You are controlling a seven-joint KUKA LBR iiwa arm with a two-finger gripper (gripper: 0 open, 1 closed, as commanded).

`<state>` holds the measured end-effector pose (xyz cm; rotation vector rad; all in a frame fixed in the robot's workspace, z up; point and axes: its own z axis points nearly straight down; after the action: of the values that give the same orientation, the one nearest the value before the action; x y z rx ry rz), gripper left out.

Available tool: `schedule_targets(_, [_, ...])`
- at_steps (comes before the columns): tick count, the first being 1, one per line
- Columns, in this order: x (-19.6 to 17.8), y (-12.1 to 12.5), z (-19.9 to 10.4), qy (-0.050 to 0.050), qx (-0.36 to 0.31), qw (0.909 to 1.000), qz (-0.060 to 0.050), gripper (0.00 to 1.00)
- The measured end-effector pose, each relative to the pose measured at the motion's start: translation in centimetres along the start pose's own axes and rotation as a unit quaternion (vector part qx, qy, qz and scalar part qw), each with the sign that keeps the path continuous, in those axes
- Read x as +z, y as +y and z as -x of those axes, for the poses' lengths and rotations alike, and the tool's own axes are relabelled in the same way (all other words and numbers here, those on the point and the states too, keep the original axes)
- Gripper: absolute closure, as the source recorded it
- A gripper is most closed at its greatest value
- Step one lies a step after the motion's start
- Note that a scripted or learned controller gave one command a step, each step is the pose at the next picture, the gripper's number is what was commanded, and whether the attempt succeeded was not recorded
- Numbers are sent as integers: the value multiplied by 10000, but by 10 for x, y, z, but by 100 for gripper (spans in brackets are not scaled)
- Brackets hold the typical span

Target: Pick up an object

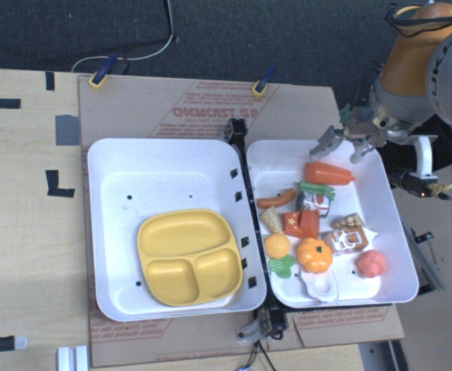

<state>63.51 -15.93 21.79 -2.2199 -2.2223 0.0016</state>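
Gripper [346, 146] open, just above carrot [328, 173] in rt bin [392, 230].

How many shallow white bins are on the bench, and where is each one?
2. The left shallow white plastic bin holds a yellow compartment tray. The right shallow white plastic bin holds the toy foods. They sit side by side.
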Motion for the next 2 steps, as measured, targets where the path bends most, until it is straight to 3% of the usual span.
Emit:
schedule_targets(1, [116,27,-5,3,5,10000,-6,0])
schedule_targets(2, [134,-17,-55,1,-9,10000,-11,0])
